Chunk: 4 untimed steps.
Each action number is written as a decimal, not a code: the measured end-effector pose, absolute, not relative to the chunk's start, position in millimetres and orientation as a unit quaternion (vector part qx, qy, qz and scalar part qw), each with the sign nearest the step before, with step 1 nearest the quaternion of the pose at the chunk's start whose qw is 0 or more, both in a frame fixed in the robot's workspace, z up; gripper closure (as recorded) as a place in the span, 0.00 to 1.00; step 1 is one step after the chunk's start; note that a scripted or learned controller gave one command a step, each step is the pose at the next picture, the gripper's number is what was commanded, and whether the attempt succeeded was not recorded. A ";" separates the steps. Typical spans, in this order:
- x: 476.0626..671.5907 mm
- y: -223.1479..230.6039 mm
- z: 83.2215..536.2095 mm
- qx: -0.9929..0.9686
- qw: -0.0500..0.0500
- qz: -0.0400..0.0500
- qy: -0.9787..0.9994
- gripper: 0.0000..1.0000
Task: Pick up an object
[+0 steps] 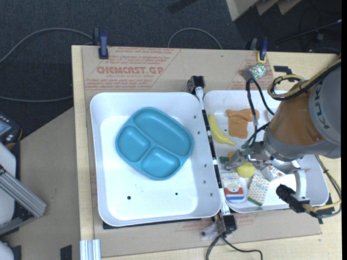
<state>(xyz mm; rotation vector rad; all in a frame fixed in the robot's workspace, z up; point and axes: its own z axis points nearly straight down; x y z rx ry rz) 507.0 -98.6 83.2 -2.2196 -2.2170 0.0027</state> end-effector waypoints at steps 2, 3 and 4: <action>568.1 -43.0 190.9 -0.704 -0.005 -0.005 -0.710 1.00; 578.6 -48.2 184.5 -0.706 -0.001 -0.001 -0.708 1.00; 578.0 -48.4 184.6 -0.707 -0.001 0.000 -0.708 0.00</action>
